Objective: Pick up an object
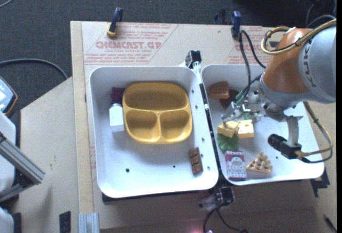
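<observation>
My gripper (236, 114) hangs low in the right bin (310, 170), reaching in from the right under the grey and orange arm (294, 74). Directly below and touching or almost touching it lie two yellow cheese wedges (238, 129), with a green leaf (228, 142) just in front of them. A brown block (219, 90) sits at the bin's far left corner. A red box (235, 165) and a waffle piece (259, 164) lie near the front wall. I see nothing lifted off the bin floor.
The left bin (107, 173) holds a yellow divided plate (157, 111), a white bottle (116, 117) with a dark purple object (117, 93) behind it, and a brown chocolate bar (195, 161). Cables trail along the arm, and a black connector (283, 145) sticks out over the right bin.
</observation>
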Controlling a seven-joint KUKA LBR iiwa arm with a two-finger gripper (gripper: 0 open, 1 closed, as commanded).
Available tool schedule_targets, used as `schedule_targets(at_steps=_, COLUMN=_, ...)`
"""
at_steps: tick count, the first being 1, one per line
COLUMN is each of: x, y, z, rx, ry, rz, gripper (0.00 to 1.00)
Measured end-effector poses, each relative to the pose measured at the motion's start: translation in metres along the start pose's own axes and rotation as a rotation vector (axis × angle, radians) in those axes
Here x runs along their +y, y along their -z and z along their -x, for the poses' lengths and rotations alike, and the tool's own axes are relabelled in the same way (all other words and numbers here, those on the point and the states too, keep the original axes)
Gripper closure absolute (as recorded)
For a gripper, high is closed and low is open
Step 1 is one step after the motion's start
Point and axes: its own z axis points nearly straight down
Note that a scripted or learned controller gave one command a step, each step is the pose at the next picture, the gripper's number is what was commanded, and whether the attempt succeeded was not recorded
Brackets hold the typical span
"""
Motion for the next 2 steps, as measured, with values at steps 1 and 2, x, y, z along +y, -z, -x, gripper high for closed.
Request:
schedule_targets(at_steps=1, x=0.001, y=-0.012, z=0.001, rx=-0.003, ry=-0.001, rz=0.005, gripper=0.00)
schedule_targets(at_steps=2, x=0.004, y=0.002, z=0.003, rx=-0.009, ry=-0.004, rz=0.017, gripper=1.00)
